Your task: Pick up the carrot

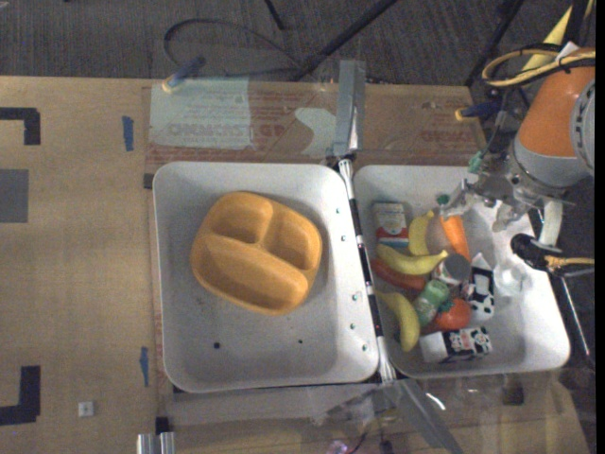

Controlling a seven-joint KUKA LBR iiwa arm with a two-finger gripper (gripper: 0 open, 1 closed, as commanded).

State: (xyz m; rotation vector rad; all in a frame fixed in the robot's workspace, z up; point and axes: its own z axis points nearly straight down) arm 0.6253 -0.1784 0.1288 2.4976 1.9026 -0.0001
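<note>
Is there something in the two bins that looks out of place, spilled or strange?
Nothing looks spilled or damaged. The yellow divided plate sits skewed in the left bin. In the right bin, the carrot, bananas and cartons lie jumbled together against its left side.

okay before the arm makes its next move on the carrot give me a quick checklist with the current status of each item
1. Carrot located, in the right bin near its far wall: ok.
2. End effector close to the carrot, just beside its upper end: ok.
3. Carrot between the fingers: cannot tell.
4. Carrot free of neighbours: not ok, a banana and other items crowd against it.
5. Left bin holds only the orange divided plate, away from the pick: ok.
</note>
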